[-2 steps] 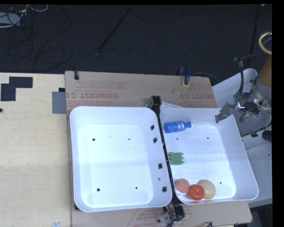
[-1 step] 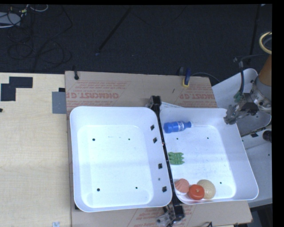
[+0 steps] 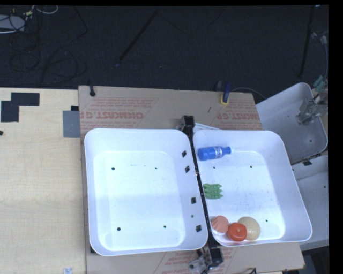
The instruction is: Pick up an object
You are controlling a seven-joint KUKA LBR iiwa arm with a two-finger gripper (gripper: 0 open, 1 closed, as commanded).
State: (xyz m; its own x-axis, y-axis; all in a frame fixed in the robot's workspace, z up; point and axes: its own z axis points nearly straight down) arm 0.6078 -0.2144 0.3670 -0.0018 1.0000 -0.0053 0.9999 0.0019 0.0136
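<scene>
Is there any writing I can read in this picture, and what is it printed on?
"CHEMCAST, G...": red print, upside down, on the brown cardboard sheet under the two white bins; the rest of the line is too blurred to read.
More red print on the cardboard's right part and front edge: too blurred to read.
Blue plastic bottle in the right white bin: no readable label.

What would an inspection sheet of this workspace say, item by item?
Surface: two white bins, left bin and right bin, on a cardboard sheet.
Job's things: in the right bin, blue bottle lying down, green pod toy, pink piece, red tomato, beige round item in the near corner.
Clutter: yellow-blue clamp at the far cardboard edge.
Gripper: nothing seen.
Cables: loose cables on the dark floor.
Surroundings: wooden bench top, grey panel.
</scene>
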